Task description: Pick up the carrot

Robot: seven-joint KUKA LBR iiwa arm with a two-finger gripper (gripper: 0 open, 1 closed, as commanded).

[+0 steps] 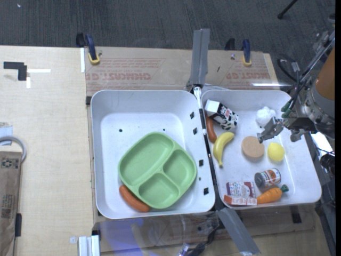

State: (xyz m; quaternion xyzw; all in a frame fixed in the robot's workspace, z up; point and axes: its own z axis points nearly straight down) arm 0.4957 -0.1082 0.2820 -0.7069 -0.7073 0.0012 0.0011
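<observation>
I am in the approach step: my gripper [278, 130] hangs over the right bin [315, 190], above the tan disc [252, 148] and the lemon [275, 151], its fingers apart and holding nothing. The carrot [270, 194] lies near the bin's front edge, just below the small can [267, 177] and beside the flat packet [241, 189], well apart from the gripper. Next, I judge, I must travel toward the front edge, line up across the carrot and descend without nudging the can.
</observation>
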